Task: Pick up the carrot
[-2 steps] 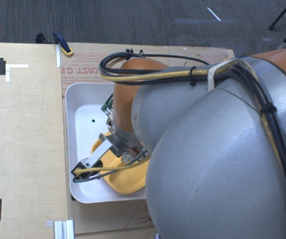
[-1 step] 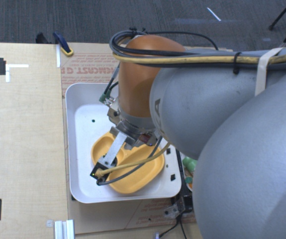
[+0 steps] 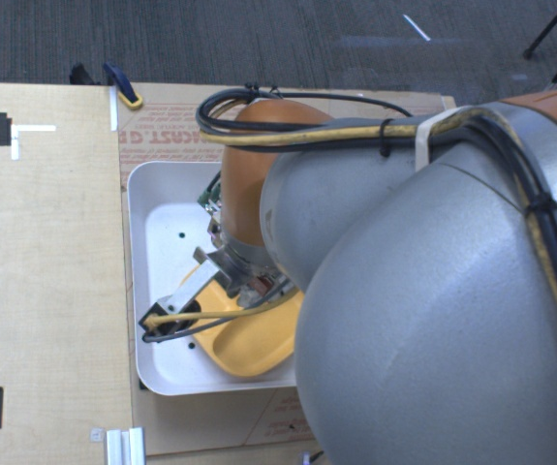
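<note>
My gripper (image 3: pixel 234 277) is down inside the left white bin (image 3: pixel 152 260), below the orange wrist band. The grey arm covers the bin's right half and everything to the right of it. A smooth, rounded yellow object (image 3: pixel 251 345) lies at the near side of the bin, directly under and against the gripper. A thin yellow-orange strip (image 3: pixel 193 277) shows just left of the gripper; I cannot tell what it is. The arm hides whatever else lies in the bin.
A small green bit (image 3: pixel 206 198) peeks out by the wrist at the bin's far side. Brown cardboard (image 3: pixel 162 134) lies under the bins. The pale wooden bench top (image 3: pixel 36 260) stretches left. A blue and yellow tool (image 3: pixel 123 85) rests at the bench's far edge.
</note>
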You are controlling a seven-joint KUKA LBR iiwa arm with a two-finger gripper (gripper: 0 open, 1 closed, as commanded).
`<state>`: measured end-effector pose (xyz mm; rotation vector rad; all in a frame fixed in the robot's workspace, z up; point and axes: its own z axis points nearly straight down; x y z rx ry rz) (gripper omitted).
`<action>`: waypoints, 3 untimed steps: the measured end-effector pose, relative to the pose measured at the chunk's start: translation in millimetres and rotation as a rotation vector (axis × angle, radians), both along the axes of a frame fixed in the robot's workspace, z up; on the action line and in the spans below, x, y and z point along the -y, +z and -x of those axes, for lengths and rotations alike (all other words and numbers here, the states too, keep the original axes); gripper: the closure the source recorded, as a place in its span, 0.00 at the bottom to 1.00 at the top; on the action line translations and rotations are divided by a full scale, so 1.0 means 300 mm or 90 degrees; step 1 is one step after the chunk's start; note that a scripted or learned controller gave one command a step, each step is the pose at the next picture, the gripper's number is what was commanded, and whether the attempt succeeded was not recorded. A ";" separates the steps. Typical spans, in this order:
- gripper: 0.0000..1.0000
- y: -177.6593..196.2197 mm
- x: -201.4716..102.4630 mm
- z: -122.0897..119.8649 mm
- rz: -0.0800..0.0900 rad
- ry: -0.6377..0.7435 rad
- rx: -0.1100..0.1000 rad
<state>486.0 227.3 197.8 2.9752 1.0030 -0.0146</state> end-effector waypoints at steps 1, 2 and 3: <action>1.00 0.423 -0.003 -0.117 -0.002 0.225 0.002; 0.00 0.421 -0.003 -0.116 -0.001 0.225 0.001; 0.00 -0.355 0.244 -0.144 -0.003 0.143 0.000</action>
